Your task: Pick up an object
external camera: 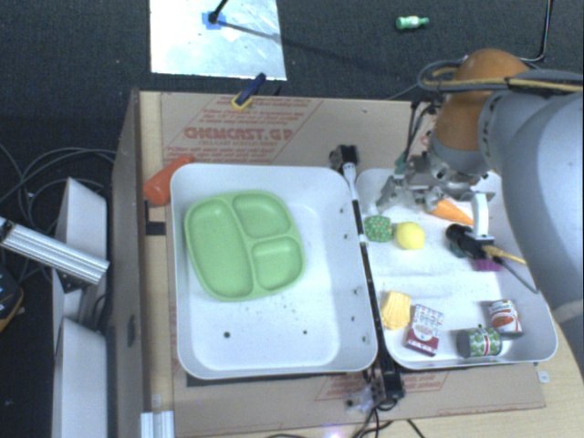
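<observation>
Arm [538, 153]: grey with an orange band, reaching in from the right over the far end of the right bin.
Gripper [424, 188]: low over the far part of the right bin [438, 276], close to its back rim.
Gripper state: spread or pressed together, I cannot tell from this angle.
Carrot [451, 212]: orange, lying near the far side of the right bin, just beside the gripper on its right.
Lemon [410, 235]: yellow and round, a little nearer the camera than the gripper, toward the bin's left wall.
Green piece [377, 227]: just left of the lemon, close to the wall shared with the other bin.
Yellow ridged piece [395, 310]: in the near-left part of the right bin, by the left wall.
Red-and-white packet [424, 328]: just beside the yellow ridged piece, on its right.
Green can [481, 342]: on its side near the front rim.
Red-and-white can [503, 317]: just behind the green can.
Left bin [274, 336]: holds a green divided plate [242, 245] with three compartments, lying flat toward the bin's left side.
Outside the bins: an orange thing [157, 182] sits against the left bin's far-left corner, and a small green bottle [411, 23] lies on the dark floor, well apart.
</observation>
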Available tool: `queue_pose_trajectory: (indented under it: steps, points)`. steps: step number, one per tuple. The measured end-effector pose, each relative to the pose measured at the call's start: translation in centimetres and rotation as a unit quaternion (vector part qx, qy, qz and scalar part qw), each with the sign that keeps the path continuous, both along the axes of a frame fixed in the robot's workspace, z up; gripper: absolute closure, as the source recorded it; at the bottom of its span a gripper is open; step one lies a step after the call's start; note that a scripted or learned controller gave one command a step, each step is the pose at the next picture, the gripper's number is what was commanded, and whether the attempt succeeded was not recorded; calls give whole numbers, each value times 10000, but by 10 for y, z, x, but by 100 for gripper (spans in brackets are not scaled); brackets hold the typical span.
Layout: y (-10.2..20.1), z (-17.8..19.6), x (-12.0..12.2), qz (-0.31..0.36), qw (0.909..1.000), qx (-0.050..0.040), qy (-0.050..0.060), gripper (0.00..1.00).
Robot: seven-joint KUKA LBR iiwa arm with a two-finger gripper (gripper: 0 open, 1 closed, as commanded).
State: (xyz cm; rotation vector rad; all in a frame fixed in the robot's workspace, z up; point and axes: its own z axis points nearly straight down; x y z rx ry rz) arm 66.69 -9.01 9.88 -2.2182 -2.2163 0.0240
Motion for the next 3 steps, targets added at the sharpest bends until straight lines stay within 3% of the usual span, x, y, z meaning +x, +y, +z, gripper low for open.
queue_pose_trajectory:
  steps: [1,2,3]
  points:
    - [1,-11,-32,13,9999,24,-130,0]
    - [-2,-11,-57,10,9999,27,-121,0]
    - [-1,-3,-58,15,9999,32,-100,100]
